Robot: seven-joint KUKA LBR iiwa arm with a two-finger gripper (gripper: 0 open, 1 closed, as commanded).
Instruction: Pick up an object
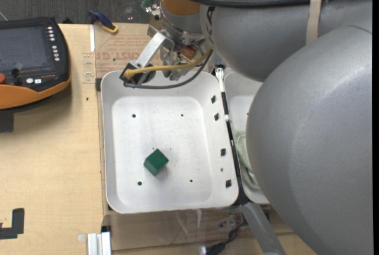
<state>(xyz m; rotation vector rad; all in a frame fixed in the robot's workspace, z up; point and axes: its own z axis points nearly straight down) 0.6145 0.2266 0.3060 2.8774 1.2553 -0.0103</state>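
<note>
Green and cube-shaped, the block (156, 162) is seen lying alone on the floor of the left white bin (118, 129), toward its near edge. The gripper (172, 67) is held above the bin's far rim, well apart from the block, with nothing seen between its fingers; how far they are spread cannot be told. An orange-edged pendant (29, 61) rests on the bench (47, 159) at left.
</note>
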